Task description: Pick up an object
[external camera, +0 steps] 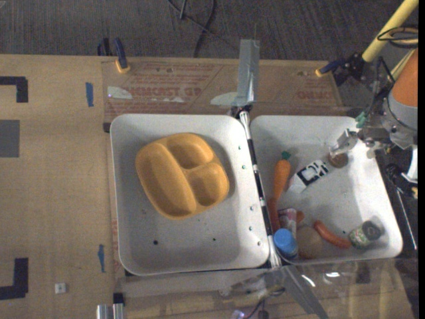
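Note:
My gripper (pixel 346 142) hangs over the far right part of the right bin (pixel 345 198), reaching in from the right edge. Just below it lies a small brown round object (pixel 339 159); whether they touch I cannot tell. An orange carrot (pixel 281 178) lies along the bin's left side. A white carton with a black mark (pixel 310 173) rests beside it. At the near edge sit a blue-capped bottle (pixel 286 243), a tan potato-like lump (pixel 309 242), a reddish sausage (pixel 331 234) and a grey-green round thing (pixel 365 234).
The left bin (pixel 133 244) holds a yellow divided plate (pixel 182 174). A metal strip (pixel 247 72) stands behind the wall between the bins. Blue clamps (pixel 113 47) and a yellow pole (pixel 392 24) lie along the far side of the bench.

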`<state>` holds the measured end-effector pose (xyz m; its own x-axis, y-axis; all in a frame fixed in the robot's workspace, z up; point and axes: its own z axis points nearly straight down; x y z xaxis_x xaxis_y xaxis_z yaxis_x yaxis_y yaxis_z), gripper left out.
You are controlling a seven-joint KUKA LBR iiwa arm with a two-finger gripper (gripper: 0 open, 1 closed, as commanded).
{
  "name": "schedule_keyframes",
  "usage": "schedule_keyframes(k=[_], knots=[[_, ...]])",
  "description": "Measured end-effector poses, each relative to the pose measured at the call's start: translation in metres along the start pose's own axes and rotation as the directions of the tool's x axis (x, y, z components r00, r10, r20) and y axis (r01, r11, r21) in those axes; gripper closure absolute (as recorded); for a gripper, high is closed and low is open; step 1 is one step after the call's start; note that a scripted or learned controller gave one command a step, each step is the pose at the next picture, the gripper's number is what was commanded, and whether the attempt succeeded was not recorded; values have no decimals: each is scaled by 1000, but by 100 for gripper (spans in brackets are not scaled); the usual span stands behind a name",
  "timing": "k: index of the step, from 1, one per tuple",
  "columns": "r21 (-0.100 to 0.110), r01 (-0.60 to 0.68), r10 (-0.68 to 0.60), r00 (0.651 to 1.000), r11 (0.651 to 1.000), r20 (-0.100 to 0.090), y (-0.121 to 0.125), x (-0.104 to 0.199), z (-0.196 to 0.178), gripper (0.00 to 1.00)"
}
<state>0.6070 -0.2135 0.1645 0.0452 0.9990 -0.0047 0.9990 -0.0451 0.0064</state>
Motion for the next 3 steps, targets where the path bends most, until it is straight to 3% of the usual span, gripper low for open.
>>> schedule_keyframes(k=[1, 2, 3], knots=[[3, -61, 61, 998, 998, -3, 7, 32, 58, 0], [4, -154, 154, 988, 988, -29, 35, 20, 76, 0], [37, -472, 473, 881, 881, -10, 59, 23, 79, 0]])
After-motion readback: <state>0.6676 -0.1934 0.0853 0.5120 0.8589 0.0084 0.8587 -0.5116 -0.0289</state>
